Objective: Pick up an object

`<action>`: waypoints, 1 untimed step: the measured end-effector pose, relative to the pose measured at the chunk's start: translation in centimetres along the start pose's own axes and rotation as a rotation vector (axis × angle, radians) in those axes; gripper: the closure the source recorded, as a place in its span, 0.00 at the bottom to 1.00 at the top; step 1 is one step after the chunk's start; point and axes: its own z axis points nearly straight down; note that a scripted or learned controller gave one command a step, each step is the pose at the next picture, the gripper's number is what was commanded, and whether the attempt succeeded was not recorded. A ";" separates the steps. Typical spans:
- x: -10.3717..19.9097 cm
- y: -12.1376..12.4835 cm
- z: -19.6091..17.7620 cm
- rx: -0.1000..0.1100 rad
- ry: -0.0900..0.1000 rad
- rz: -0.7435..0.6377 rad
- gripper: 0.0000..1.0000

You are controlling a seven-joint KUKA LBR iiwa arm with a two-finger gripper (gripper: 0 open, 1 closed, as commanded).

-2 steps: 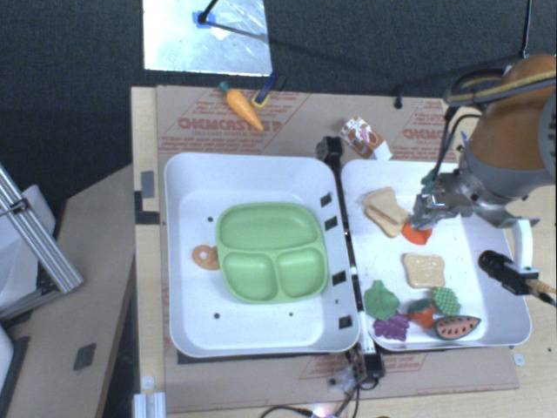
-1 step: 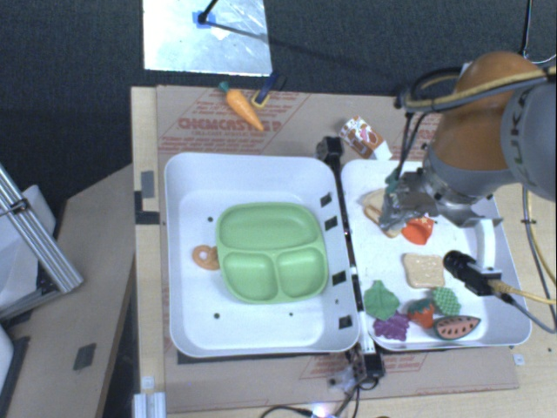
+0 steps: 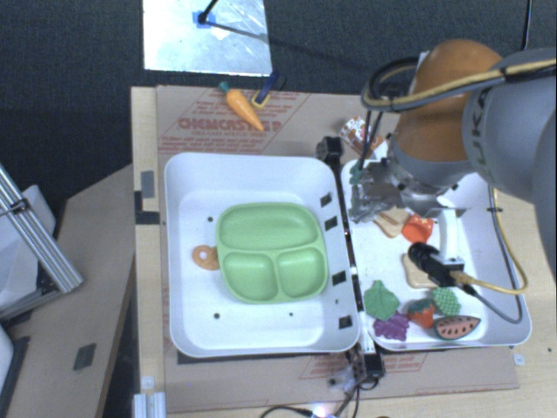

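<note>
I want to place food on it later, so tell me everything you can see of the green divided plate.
The green plate is pale lime, looks like moulded plastic, squarish with rounded corners. It has three compartments: one wide one across the far side, two smaller ones nearer the camera. It lies flat and upright on the floor of the left bin, roughly centred. A small orange pretzel lies at its left edge, possibly touching.

A tray [image 3: 271,252] lies in the left bin [image 3: 252,174], a ring [image 3: 206,257] just left of it. Toy foods [image 3: 425,314] cluster in the right bin [image 3: 503,319]. A carrot [image 3: 243,109] lies behind the bins.
</note>
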 end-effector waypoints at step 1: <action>5.9 1.4 1.7 0.001 0.000 0.000 1.00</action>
